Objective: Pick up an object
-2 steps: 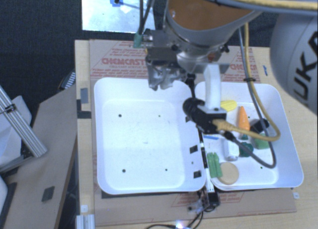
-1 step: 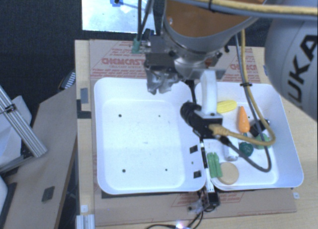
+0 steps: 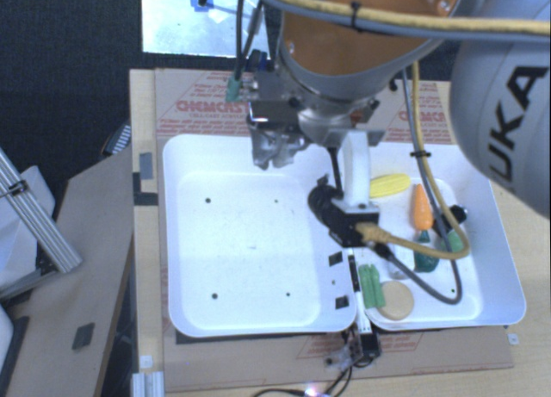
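I see the arm covering the top of the right bin — much of that bin's far half is hidden. The gripper hangs over the left bin's far edge; I cannot tell its state. Left bin floor offers open room. In the right bin: yellow corn, orange carrot, green piece, tan disc — near corner.

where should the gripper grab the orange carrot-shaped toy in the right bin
Grip the orange carrot-shaped toy across its middle, coming straight down from above. It lies flat on the floor of the right white bin, long and narrow, running roughly top to bottom, so the fingers should probably close across its short width. The yellow corn-shaped toy sits close at its upper left, leaving tight clearance there.
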`<control>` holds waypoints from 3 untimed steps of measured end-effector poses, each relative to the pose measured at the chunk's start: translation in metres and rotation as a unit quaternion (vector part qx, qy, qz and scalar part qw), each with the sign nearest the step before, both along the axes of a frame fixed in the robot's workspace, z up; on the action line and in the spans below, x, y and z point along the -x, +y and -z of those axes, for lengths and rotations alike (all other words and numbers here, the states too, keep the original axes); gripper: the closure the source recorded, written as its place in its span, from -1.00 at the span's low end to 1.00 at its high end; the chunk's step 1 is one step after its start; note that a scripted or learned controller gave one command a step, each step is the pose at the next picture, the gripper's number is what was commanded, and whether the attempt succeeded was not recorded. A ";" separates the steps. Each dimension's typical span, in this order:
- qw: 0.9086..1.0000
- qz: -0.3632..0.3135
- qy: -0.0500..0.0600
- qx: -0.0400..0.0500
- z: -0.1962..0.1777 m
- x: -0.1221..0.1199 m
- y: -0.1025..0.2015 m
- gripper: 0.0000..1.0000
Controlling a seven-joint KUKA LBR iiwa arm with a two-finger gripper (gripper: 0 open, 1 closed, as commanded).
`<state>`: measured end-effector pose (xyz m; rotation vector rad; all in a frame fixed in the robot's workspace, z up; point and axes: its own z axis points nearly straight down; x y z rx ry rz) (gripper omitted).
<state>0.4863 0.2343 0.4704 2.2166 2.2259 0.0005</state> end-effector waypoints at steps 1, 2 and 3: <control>1.000 -0.002 -0.002 -0.001 -0.027 -0.002 0.001 1.00; 1.000 -0.001 -0.001 -0.001 -0.027 0.000 0.000 1.00; 1.000 0.000 0.000 0.000 -0.009 0.000 0.000 1.00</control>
